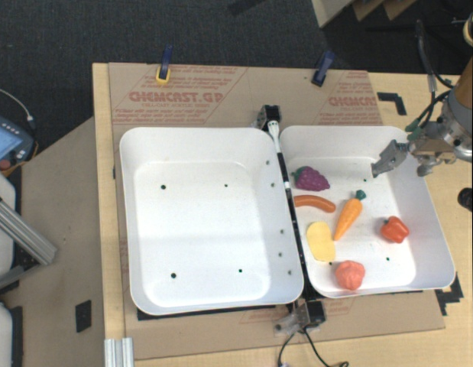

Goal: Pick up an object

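Six toy foods are crowded in the right bin (419, 277), so two could be pinched by the wide-spread, empty hand (405, 161).

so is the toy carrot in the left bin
No, the toy carrot lies in the right bin, between the yellow piece and the red pepper.

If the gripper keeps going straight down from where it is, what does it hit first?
Probably bare bin floor. The gripper hangs over the upper right part of the right bin, and the nearest toys, the carrot and tomato, lie nearer the camera. Depth is hard to judge from this slant.
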{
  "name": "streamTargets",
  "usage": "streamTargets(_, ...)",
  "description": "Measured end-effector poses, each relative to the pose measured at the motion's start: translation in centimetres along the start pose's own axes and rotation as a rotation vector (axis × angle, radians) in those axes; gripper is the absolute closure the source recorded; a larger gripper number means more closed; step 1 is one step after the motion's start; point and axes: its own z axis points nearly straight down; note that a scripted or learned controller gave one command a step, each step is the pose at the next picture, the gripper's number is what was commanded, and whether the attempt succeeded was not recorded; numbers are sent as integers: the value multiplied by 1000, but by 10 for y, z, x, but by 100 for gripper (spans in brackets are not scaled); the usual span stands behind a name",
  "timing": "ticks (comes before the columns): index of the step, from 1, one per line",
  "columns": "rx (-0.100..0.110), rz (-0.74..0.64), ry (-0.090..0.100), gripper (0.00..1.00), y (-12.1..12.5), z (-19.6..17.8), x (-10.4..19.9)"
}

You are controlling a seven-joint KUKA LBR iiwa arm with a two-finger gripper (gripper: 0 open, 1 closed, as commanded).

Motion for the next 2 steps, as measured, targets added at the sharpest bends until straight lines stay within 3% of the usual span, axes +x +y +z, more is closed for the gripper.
streamTargets(1,9,-1,4,0,-44,48,35)
streamTargets(2,3,0,1,0,-1,175,25)
